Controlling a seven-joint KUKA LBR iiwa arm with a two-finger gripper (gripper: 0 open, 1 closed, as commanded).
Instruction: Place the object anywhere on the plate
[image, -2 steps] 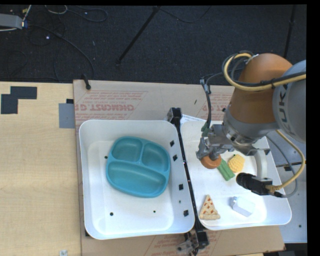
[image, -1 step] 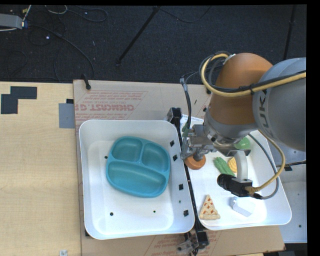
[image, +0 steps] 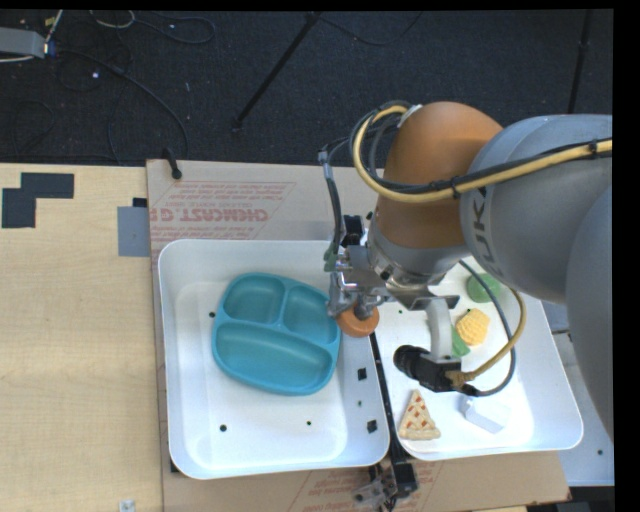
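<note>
Hovering at the plate's right rim, the pincer is pinching a small orange object; pizza slice and corn sit in the right bin

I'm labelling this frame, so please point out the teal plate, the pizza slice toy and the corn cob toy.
teal plate (image: 262, 350): camera view, floor of its large compartment.
pizza slice toy (image: 418, 418): camera view, middle of the wedge.
corn cob toy (image: 472, 327): camera view, yellow kernels at its centre.
</note>
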